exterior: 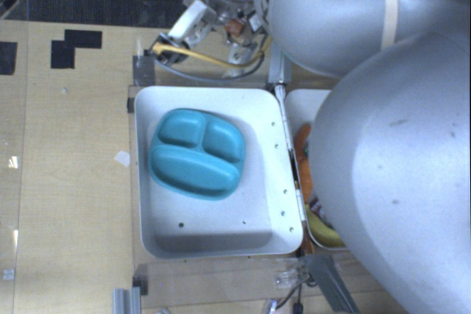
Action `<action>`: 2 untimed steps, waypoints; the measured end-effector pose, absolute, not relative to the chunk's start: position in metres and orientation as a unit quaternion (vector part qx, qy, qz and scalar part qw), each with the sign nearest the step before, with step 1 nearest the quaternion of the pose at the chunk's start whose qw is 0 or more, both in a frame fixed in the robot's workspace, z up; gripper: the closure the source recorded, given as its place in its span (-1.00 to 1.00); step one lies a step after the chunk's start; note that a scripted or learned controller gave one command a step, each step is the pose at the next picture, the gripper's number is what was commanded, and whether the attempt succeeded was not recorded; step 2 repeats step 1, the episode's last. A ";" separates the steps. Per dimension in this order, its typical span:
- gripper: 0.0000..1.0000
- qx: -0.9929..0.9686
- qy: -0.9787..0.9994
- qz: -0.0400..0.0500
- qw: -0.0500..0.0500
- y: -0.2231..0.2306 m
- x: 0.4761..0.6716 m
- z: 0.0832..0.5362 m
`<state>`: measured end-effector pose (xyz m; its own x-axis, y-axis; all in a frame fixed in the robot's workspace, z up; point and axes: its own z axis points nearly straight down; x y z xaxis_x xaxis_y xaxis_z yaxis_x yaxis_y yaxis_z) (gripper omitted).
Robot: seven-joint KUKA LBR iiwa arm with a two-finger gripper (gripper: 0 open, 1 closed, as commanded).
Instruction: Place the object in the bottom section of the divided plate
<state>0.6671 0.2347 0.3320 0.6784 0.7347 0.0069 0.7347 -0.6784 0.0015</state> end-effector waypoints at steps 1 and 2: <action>-1.00 -0.918 -0.396 -0.001 0.001 0.235 0.663 0.235; -1.00 -0.918 -0.396 -0.001 0.001 0.235 0.663 0.235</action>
